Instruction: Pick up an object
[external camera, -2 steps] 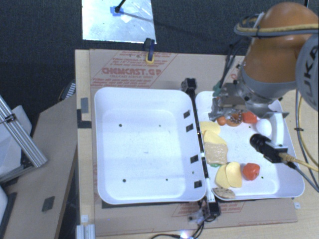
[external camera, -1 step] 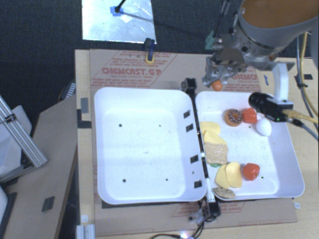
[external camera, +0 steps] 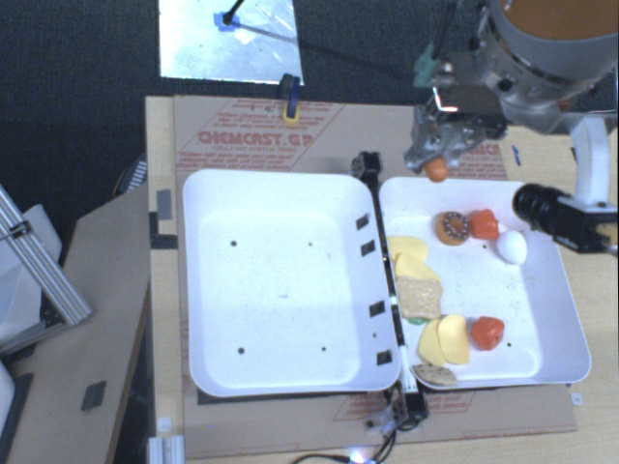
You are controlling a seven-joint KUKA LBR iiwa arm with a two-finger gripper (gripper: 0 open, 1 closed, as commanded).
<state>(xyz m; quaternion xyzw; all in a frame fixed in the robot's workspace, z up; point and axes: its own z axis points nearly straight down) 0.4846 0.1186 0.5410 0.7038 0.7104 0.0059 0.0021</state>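
Holding: my gripper [external camera: 437, 165] is pinching a small orange ball [external camera: 437, 170] above the right bin's [external camera: 556, 298] far edge.
Progress: I'm judging the pick done.
Remaining: I'm seeing nothing left.

my bins [external camera: 280, 191]: smooth white plastic, faint sheen | board [external camera: 251, 133]: matt brown cardboard | my claw [external camera: 440, 153]: dull grey metal | egg [external camera: 511, 247]: glossy white
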